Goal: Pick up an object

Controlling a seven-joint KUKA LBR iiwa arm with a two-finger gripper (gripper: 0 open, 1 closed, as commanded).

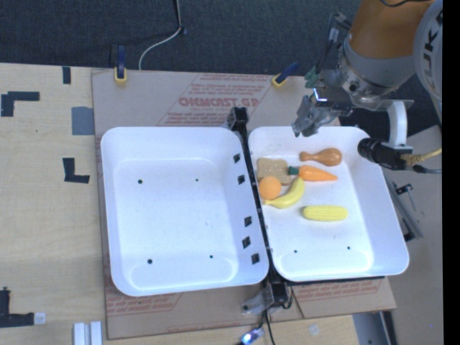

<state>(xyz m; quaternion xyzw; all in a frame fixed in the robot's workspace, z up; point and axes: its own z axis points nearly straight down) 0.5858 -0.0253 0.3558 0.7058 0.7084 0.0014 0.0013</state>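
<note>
The right bin (374, 246) holds several toy foods. A brown drumstick (322, 156) lies near its back, with an orange carrot (315, 174) just in front of it. A tan bread slice (272, 168), an orange ball (269, 187) and a yellow banana (288, 195) cluster by the bin's left wall. A yellow corn cob (325, 213) lies alone toward the middle. My gripper (307, 124) hangs above the bin's back edge, up and left of the drumstick, with nothing seen between its fingers.
The left bin (129, 264) lies beside the right one, parted from it by a black hinged divider (248, 192). A yellow clamp (119, 74) and a white cable (162, 42) are at the back of the cardboard sheet. A black cylinder (381, 152) juts in from the right.
</note>
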